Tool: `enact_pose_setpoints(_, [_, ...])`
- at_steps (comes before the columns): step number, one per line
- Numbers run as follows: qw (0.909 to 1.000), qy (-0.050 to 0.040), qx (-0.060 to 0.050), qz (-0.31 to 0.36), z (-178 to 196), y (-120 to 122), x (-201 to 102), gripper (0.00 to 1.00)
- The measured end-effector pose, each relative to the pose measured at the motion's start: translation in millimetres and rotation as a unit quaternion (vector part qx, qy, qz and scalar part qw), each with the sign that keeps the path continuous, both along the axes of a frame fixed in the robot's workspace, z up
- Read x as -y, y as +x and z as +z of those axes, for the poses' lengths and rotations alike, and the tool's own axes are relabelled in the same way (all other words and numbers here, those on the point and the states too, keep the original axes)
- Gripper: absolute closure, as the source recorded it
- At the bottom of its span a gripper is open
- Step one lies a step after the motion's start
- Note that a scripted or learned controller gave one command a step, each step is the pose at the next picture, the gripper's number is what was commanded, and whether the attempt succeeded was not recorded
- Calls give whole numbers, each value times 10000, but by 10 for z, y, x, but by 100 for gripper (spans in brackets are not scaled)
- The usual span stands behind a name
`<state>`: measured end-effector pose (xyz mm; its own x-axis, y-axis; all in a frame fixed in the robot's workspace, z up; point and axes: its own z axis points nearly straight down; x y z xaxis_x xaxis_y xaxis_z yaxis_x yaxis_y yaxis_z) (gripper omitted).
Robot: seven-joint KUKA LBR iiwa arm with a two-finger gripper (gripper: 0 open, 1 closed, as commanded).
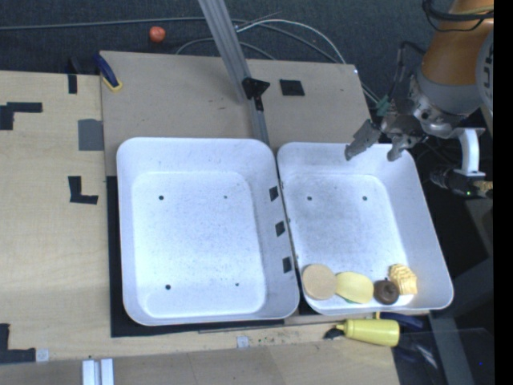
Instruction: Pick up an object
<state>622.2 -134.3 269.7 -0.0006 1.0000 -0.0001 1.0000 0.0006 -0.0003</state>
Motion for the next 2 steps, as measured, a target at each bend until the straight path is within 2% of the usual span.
enact_pose_setpoints(1, [10000,3,-6,0,-132,-636,-244,0])
enact_pose_setpoints(2, [10000,5,-44,-10,-1165,-1022,-145,0])
